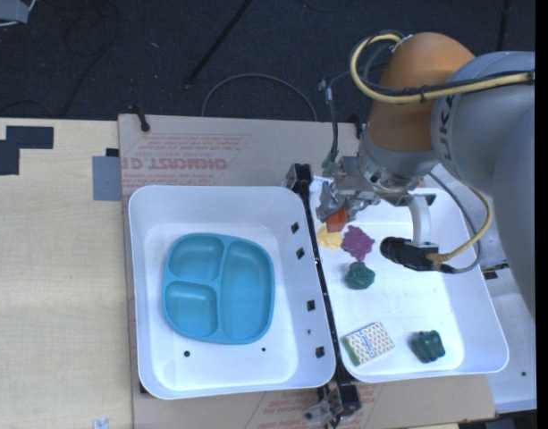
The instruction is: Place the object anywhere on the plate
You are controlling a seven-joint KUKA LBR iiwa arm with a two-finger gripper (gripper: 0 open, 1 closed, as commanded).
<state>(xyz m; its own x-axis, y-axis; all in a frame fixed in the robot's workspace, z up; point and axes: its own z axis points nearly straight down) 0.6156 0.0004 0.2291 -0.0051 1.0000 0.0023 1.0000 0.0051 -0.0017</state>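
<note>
An orange object [337, 216] sits between the fingers of the pincer [335, 213], which grasps it at the far left corner of the right bin [470, 329]. Just beside it on the bin floor lie a yellow piece [330, 236] and a purple piece [357, 240], with a dark green lump [360, 276] a little nearer. Toward the near edge are a patterned packet [367, 342] and a teal block [426, 346]. The blue divided plate [218, 287] lies in the left bin [148, 347], on the counter [50, 284].
</note>
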